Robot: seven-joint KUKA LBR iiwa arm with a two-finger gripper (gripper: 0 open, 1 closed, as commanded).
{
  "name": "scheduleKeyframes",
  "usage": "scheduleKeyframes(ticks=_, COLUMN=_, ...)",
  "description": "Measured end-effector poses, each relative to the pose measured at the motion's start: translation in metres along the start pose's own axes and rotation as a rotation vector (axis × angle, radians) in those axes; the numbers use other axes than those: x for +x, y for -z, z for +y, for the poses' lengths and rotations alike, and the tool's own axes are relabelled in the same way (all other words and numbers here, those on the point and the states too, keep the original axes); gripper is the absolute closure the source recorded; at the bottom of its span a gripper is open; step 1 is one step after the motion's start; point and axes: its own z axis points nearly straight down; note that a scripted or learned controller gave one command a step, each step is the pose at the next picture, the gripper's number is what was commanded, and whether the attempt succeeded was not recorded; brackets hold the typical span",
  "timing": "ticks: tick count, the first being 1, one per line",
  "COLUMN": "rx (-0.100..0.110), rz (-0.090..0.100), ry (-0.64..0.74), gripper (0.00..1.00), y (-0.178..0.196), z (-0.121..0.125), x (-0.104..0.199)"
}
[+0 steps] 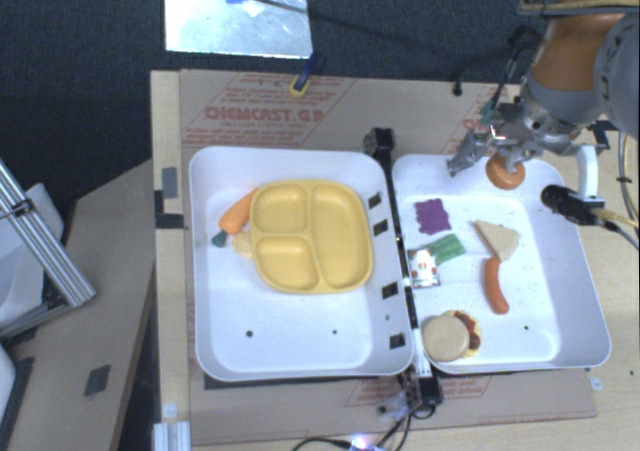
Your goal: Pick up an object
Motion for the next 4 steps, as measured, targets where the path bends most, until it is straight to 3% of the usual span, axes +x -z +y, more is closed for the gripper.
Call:
scheduleKeyframes(ticks=1, rx=-0.013, rz=-0.001, ry=0.002, gripper=0.0, y=0.008, z=0.003, x=0.0)
scheduleKeyframes(ticks=3, rx=-0.008, rz=0.0, ry=0.004, gripper=0.0, y=-0.096, z=0.003, x=0.006)
scheduleKeyframes(ticks=4, rx=-0.016, rz=-0.001, ry=0.002, gripper=0.0, y=-0.123, z=0.005, x=0.006)
